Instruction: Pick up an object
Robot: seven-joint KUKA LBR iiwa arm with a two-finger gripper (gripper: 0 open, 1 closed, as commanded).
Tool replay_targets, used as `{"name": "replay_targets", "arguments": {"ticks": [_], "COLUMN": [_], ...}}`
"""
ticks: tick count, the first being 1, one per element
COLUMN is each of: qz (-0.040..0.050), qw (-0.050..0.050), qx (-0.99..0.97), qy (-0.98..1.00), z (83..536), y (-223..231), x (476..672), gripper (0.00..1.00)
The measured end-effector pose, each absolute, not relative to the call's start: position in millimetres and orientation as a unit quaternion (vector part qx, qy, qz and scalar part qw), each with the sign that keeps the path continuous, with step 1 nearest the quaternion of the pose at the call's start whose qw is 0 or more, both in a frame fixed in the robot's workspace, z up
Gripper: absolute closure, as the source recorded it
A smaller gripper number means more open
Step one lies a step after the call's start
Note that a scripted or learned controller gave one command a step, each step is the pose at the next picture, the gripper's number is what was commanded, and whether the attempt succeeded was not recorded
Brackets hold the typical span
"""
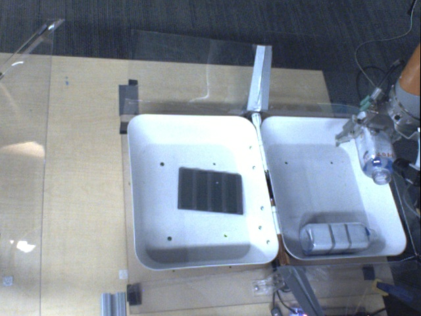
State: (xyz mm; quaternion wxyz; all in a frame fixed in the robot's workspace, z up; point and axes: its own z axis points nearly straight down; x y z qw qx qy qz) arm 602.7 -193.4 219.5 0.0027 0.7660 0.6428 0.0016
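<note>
A dark ribbed rectangular block [210, 191] lies flat in the middle of the left bin [148, 176]. A grey segmented object [335, 237] rests on its side near the front of the right bin [309, 170]. A small clear bottle with a blue end [377, 164] is at the right bin's right rim. My gripper [371, 140] hangs over that rim, directly at the bottle's upper end, with the orange-banded arm [411, 81] behind it. Whether the bottle is gripped is unclear from this angle.
A metal post [260, 78] stands behind the seam between the bins. A clear sheet [26, 176] covers the bench at the left. Cables [381, 51] trail at the back right, and clamps sit along the front edge [289, 288].
</note>
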Motion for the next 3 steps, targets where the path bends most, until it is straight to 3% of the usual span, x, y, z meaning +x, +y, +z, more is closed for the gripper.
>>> {"name": "replay_targets", "arguments": {"ticks": [1,2,3], "qz": [0.0004,0.0038,0.0058], "qw": [0.0,0.004,0.006], "qx": [0.767,0.704,0.704], "qy": [0.641,0.71,0.71], "z": [105,89,100], "y": [-121,-113,-112], "x": [537.8,564.1,565.7], "gripper": [0.0,0.0,1.0]}}
